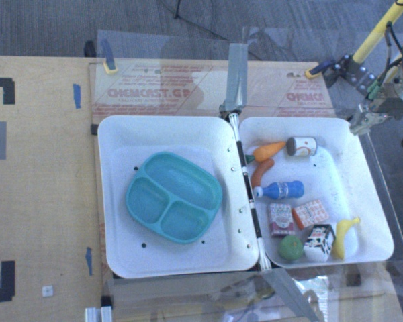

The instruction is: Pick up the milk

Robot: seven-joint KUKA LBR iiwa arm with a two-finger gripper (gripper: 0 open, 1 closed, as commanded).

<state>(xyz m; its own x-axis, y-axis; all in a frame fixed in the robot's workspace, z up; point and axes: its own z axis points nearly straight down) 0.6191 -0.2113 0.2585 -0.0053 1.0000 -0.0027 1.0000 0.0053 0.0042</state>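
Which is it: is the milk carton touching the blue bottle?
Apart. The camera view shows a plain gap between the milk carton and the blue bottle, with an orange box lying in it.

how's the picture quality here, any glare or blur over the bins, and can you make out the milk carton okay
In the camera view, light is even and soft with faint shadows; clear panels behind the bins carry pale reflections that wash out their red lettering. The whole view is slightly soft, so the milk carton in the right bin shows black-and-white patches but no readable print.
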